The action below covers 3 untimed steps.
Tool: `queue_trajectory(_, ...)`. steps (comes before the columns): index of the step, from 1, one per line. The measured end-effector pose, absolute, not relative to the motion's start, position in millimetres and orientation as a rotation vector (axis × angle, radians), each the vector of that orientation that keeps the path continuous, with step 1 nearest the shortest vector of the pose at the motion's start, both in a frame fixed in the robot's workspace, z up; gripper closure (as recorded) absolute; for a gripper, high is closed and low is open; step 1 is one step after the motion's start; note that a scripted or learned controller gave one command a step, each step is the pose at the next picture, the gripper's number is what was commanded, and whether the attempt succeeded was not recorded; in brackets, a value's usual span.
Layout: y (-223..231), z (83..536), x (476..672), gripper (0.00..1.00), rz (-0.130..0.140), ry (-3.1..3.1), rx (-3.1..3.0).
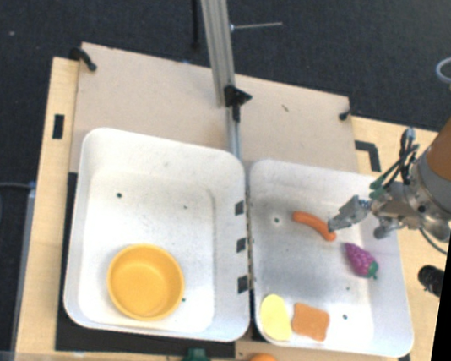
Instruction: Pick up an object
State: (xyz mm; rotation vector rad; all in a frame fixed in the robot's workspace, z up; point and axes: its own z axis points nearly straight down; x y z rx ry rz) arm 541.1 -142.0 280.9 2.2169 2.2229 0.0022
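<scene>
Left bin [110, 156]: yellow bowl [145, 282]. Right bin [294, 182]: carrot [314, 224], purple grapes [359, 260], yellow disc [275, 316], orange block [310, 321]. Gripper [344, 217] beside carrot; finger spread unreadable

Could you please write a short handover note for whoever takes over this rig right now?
Gripper: low over the right bin, by the orange carrot's right end; nothing seen between its fingers.
Right bin also holds a purple grape bunch, a yellow piece and an orange block. Left bin holds a yellow bowl.
Done: nothing lifted. Left: grasp and raise one object.
</scene>
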Motion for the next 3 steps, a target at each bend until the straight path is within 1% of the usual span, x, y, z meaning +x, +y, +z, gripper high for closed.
queue_trajectory(1, -142, 281, 541.1, 0.00, 0.003, 2.221, 2.218)
queue_trajectory(2, -140, 222, 548.0, 0.00, -0.005, 2.223, 2.224)
queue_trajectory(3, -141, 158, 545.8, 0.00, -0.006, 2.224, 2.225)
